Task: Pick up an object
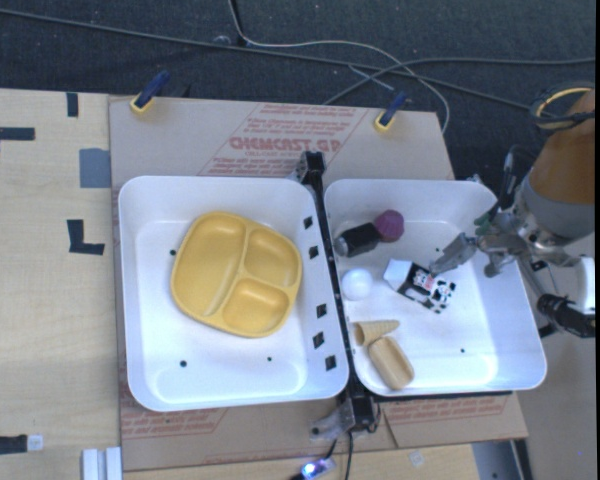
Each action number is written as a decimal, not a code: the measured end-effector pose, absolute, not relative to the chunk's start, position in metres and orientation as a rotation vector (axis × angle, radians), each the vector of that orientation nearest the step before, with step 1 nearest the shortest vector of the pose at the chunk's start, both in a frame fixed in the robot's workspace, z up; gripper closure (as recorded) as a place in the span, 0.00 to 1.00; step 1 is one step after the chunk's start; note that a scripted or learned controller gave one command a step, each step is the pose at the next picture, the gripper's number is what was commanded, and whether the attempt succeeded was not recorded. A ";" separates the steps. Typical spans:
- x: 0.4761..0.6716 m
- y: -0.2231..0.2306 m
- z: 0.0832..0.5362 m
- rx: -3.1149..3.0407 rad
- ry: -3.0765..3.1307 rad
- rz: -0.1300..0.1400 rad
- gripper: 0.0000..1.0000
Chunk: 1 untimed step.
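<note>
Presumably for a grab, the claw [458, 252] is poised low in the right bin [500, 363]; a black-and-white box [420, 284] lies just left, below it; nothing is seen gripped; its opening cannot be told.

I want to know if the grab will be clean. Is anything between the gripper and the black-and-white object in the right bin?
Nothing visible. The gripper hangs just right of and above the black-and-white object, with bare bin floor between them. The white ball lies on its far left side.

red "CHEMCAST GP" lettering, on brown cardboard sheet [280, 138]
</note>
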State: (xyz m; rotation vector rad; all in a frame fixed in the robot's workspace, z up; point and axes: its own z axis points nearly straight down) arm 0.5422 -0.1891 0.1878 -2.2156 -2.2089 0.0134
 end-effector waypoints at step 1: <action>0.546 -0.189 0.196 -2.219 -2.222 0.002 0.00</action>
